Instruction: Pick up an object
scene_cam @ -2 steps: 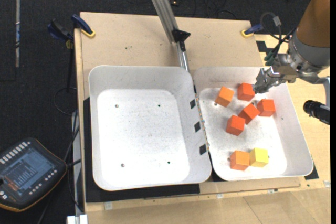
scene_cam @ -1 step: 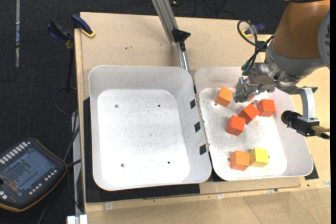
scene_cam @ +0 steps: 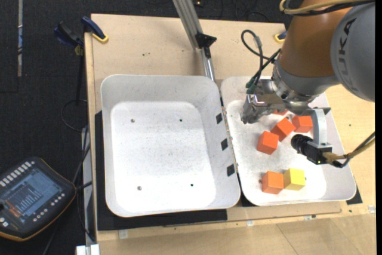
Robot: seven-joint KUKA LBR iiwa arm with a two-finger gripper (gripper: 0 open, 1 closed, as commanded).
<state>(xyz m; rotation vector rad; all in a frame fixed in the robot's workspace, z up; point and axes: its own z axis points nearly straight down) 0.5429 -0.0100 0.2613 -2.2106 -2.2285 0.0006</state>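
The arm is cut off by the right edge. Part of the right bin is hidden under it. One orange block is partly covered. The gripper cannot be seen clearly.

A bulky grey arm with a broad orange band, yellowish cable looped over it, black lettering on its side.
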